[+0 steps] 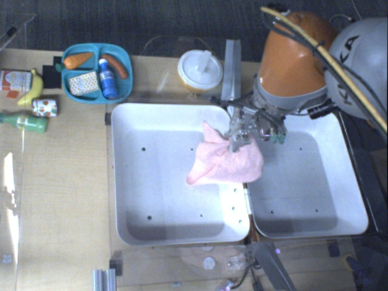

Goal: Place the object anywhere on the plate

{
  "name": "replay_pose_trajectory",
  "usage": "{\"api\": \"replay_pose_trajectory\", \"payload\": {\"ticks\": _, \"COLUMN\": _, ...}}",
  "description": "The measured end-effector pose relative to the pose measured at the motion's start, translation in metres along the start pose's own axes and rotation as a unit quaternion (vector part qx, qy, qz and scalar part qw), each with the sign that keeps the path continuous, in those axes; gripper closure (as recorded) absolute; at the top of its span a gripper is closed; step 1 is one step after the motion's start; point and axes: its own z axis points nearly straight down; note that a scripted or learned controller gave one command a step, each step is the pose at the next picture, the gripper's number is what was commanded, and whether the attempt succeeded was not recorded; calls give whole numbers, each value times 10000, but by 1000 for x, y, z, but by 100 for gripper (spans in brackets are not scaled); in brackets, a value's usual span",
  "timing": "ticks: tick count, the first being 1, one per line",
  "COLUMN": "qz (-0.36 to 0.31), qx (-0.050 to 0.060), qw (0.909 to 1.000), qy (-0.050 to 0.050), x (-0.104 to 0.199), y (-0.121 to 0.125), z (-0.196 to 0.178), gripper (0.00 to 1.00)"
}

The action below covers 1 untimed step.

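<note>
A crumpled pink cloth [225,162] lies across the wall between the two white bins, mostly in the left bin [151,180], with one edge over the right bin [309,180]. My gripper [234,140] hangs from the orange-banded wrist, right over the cloth's upper right corner. Its fingers are shut on a bunched fold of the cloth, which rises to a peak there. A blue divided plate [127,71] sits on the bench beyond the left bin's far left corner, well away from the gripper.
The blue plate holds a toy carrot [79,59], a small blue bottle [108,79] and other toy food. A round white lidded container [200,70] stands behind the bins. A banana [33,86], a can [44,107] and a green bottle [24,122] lie at the far left.
</note>
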Motion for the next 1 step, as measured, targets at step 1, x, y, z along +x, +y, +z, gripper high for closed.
{"api": "replay_pose_trajectory", "payload": {"ticks": 1, "qz": -5, "qx": 1, "qw": 10000, "qy": 3, "x": 17, "y": 56, "z": 1, "gripper": 100}}
